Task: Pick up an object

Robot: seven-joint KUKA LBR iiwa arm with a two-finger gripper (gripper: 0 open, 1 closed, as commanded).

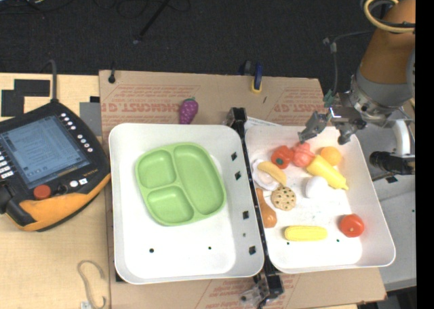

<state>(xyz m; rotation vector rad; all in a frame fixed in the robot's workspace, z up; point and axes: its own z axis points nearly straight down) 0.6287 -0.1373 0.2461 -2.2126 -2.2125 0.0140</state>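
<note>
- Gripper (330,127): dark metal fingers spread wide, gripping nothing, above the right bin (380,233)'s far edge.
- Glossy plastic toy food (308,179) lies clustered in that smooth white bin: rounded tomato (350,225), long yellow corn (305,234), speckled cookie (283,198).

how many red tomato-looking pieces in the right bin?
2. One red tomato lies near the right bin's front right corner; the other red piece sits toward the back, under the gripper. More could be hidden in the cluster there.
</note>
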